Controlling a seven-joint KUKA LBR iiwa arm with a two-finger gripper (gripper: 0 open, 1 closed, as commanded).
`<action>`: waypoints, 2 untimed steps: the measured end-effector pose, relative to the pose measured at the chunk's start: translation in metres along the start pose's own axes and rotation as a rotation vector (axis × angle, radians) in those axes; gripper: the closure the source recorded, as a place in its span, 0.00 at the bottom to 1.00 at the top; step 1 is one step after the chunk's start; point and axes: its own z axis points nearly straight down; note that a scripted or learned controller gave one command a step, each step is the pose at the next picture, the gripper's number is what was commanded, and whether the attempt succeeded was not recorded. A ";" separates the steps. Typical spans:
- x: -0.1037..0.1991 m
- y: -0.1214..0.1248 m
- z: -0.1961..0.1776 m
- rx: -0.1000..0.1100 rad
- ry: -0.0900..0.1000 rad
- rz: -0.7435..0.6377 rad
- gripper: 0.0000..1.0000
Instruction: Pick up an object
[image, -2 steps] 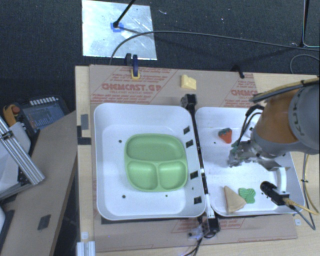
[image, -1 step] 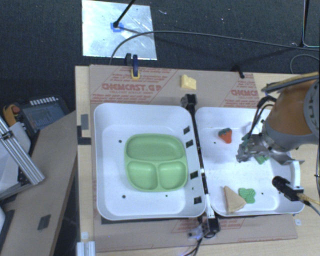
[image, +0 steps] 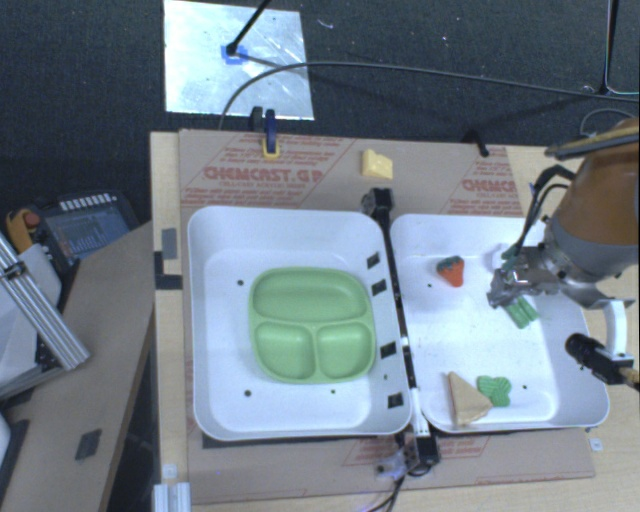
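Camera view: the arm (image: 600, 215) reaches in from the right over the right bin (image: 440, 235). The gripper (image: 512, 290) hangs low over the bin's right half; whether its fingers are spread or closed cannot be told. A green ridged piece (image: 522, 314) lies just beneath and beside the fingertips, contact unclear. A strawberry (image: 451, 270) sits to its left, apart. A tan wedge (image: 465, 398) and a green lump (image: 495, 389) lie touching near the front wall. The left bin (image: 215, 250) holds a green divided plate (image: 311, 324).

You can read "CHEMCAST GP" in red print on the brown board (image: 300, 165) under the bins, repeated at upper right, partly hidden.
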 end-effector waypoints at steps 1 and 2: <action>0.052 0.018 -0.013 0.004 0.004 -0.006 1.00; 0.106 0.042 -0.005 0.004 0.003 -0.006 1.00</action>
